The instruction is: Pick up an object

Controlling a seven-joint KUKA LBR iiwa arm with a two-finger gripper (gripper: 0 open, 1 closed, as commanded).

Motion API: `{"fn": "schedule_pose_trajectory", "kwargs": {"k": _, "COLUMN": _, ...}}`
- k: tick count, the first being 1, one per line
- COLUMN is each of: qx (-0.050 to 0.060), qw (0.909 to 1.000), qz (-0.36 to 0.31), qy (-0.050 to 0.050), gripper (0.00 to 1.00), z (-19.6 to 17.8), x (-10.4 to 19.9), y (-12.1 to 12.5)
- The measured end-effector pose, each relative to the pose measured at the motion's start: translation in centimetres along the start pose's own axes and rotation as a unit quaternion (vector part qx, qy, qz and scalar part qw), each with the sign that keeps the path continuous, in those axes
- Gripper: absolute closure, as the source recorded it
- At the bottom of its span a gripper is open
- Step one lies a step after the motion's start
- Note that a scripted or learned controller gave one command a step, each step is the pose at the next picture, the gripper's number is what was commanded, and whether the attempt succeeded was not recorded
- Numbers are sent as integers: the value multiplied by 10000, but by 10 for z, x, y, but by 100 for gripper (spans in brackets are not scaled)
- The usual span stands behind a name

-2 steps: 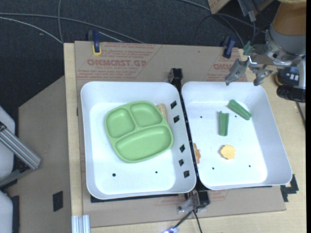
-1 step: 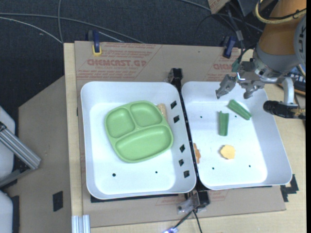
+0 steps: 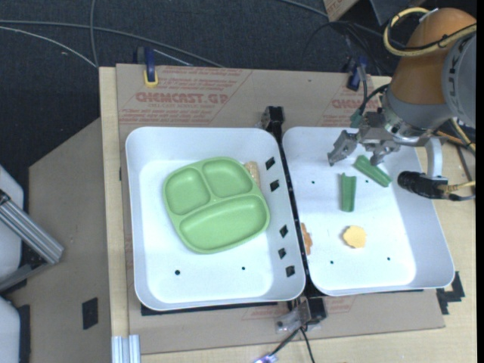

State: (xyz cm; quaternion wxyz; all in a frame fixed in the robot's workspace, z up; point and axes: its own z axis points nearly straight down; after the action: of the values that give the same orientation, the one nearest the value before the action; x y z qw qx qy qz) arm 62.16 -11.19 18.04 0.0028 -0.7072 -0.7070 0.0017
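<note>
Two shallow white plastic bins sit side by side on a cardboard-covered bench (image 3: 189,89), the left bin (image 3: 151,278) and the right bin (image 3: 423,271) meeting at a black clipped seam. Largest inside them is one smooth, pale green divided plate (image 3: 217,203) with three compartments, lying near the middle of the left bin. The grey arm (image 3: 431,59) with its orange band comes in over the right bin's far right corner, and the gripper (image 3: 361,150) hangs there with its metal fingers spread apart, nothing gripped between them. Just beside it lies one short green block (image 3: 373,171), tilted. Near the right bin's middle lies one slim, dark green stick (image 3: 347,192), lengthwise. Toward the near edge rests one small, rounded yellow piece (image 3: 354,237). One tiny orange scrap (image 3: 306,238) hugs the right bin's left edge.
</note>
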Motion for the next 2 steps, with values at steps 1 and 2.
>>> {"fn": "schedule_pose_trajectory", "kwargs": {"k": 1, "qx": 0, "qw": 10000, "qz": 1, "qy": 0, "gripper": 0, "z": 62, "x": -3, "y": -3}}
{"fn": "schedule_pose_trajectory", "kwargs": {"k": 2, "qx": -37, "qw": 10000, "qz": 0, "qy": -2, "gripper": 100, "z": 47, "x": -3, "y": -2}}
